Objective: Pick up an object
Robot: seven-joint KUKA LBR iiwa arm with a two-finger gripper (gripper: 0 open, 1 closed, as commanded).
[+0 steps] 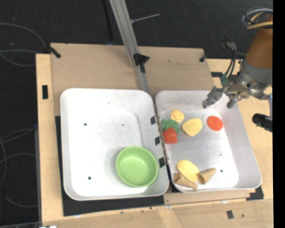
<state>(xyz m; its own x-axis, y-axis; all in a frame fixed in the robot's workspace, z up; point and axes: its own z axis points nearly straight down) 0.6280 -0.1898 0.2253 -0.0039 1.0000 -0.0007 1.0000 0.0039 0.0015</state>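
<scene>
My gripper [222,99] hangs over the far right corner of the right bin [237,165], fingers spread apart and open, with nothing between them. Below it in that bin lie a red round piece [214,123], a yellow piece [192,127], a smaller yellow piece [177,115], and a green piece [169,124] against a red one [170,136]. Near the front edge sit another yellow piece [187,168] and tan cone-shaped pieces [206,175]. The red round piece is the closest, just below and slightly left of the fingers.
The left bin [85,127] holds a green bowl [137,166] near its front right corner. A slanted metal pole [126,32] rises behind the bins. Cables hang by the arm's wrist [232,65].
</scene>
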